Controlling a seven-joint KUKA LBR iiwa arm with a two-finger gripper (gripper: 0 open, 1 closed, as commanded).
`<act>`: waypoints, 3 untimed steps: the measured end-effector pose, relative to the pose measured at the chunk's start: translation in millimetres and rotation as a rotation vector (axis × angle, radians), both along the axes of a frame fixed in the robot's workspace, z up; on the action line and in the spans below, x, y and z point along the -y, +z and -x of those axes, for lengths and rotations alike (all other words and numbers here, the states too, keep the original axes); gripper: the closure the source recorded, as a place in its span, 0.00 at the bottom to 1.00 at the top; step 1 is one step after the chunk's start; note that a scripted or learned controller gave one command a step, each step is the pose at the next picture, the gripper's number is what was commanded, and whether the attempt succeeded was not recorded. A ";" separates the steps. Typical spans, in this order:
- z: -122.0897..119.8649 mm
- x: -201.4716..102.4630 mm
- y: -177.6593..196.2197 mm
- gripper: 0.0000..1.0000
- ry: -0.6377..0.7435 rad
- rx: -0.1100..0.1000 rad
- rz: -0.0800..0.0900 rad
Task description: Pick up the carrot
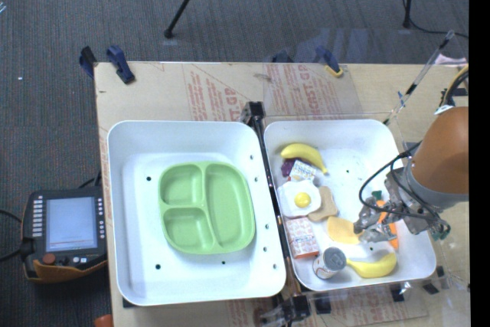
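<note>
The carrot [393, 232] shows as a small orange piece in the right bin [360, 135], near its right wall, mostly covered by the gripper. My gripper [375, 224] hangs low over the bin right at the carrot, with the grey arm and its orange band [452, 149] coming in from the right. The gripper's dark body and cables hide where it meets the carrot.
Around the gripper lie a yellow cheese wedge [342, 230], a banana [374, 265], a can [333, 260], a red box [301, 236], toast [327, 203], a fried egg [300, 199] and a second banana [302, 155]. The left bin [134, 165] holds a green divided plate [207, 207].
</note>
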State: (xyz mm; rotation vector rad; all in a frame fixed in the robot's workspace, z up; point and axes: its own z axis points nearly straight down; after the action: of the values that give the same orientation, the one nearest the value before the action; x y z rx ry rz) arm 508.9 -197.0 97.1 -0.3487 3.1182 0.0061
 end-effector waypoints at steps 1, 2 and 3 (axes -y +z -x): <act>-2.0 -2.4 9.3 1.00 0.005 0.003 -0.002; 18.0 13.1 -10.6 1.00 0.202 -0.004 0.001; 17.6 -31.0 -10.2 1.00 0.584 -0.002 0.000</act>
State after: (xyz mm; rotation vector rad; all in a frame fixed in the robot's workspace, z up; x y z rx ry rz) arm 491.3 -166.0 86.9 -1.2328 2.8886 0.0078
